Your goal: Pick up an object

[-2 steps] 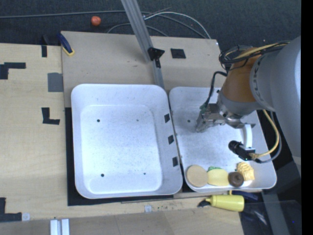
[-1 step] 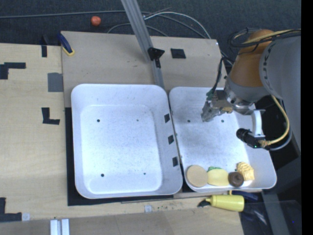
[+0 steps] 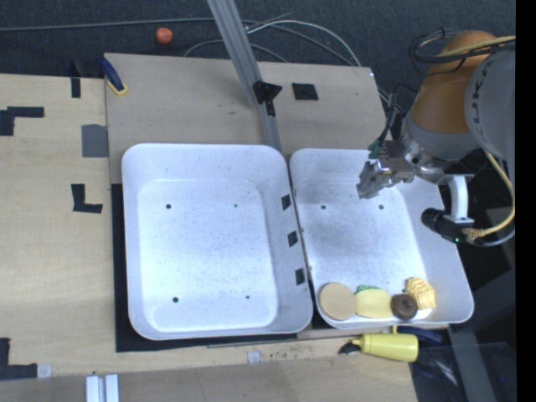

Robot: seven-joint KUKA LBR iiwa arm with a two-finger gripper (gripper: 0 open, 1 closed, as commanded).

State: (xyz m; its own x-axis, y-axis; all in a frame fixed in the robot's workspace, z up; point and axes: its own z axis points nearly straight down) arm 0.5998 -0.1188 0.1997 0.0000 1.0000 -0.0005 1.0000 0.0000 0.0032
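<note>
Along the near wall of the right bin (image 3: 435, 249) lie a tan round disc (image 3: 337, 301), a pale yellow object with a green bit (image 3: 373, 301), a dark brown round piece (image 3: 404, 306) and a yellow ridged piece (image 3: 420, 291). My gripper (image 3: 369, 186) hangs over the far part of that bin, well away from these objects. Nothing shows between its fingers.
The left bin (image 3: 134, 224) stands beside the right one. A yellow tool with a black tip (image 3: 388, 346) lies on the bench just in front of the right bin. A grey metal post (image 3: 243, 53) rises behind the bins. A small orange ball (image 3: 164, 34) lies far back.
</note>
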